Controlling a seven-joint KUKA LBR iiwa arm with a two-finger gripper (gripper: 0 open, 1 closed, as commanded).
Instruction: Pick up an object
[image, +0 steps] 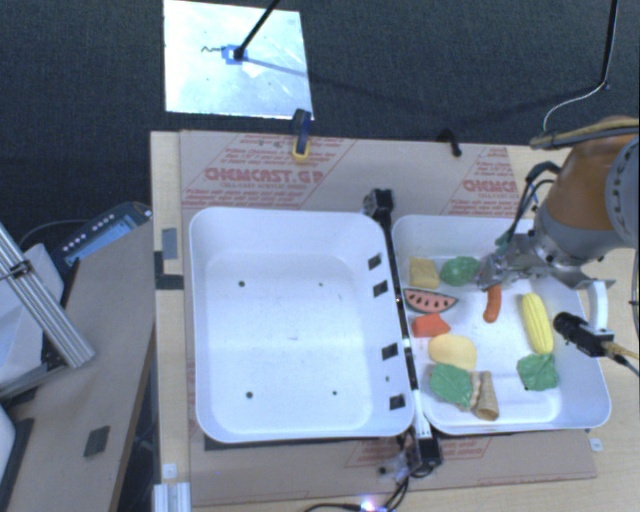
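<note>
Carrot (491, 303), small orange toy piece, lies in the right bin (590, 400), upper middle, just below the gripper (497, 272). Gripper sits low over the bin's back part, tip near the carrot's top end and beside the green leafy piece (460, 269); can't tell if it is spread or pressed together, and nothing visibly pinched.

Handling guess: play-food, likely light, stiff plastic, smooth and a bit slippery, may roll. Best grab looks like across the narrow middle, not the tapered ends.

Neighbours: corn cob (537, 322) just to its right, watermelon slice (429, 300) and orange wedge (430, 325) to the left, yellow cheese block (425, 273) further up-left. Some bare bin floor on both sides of the carrot, so there is room for a side-to-side pinch; corn side is tighter.

Edges: back wall of the bin is near the gripper; the divider clips (379, 262) between bins are well apart. Left bin (220, 330) offers open room on the desk (260, 165).
</note>
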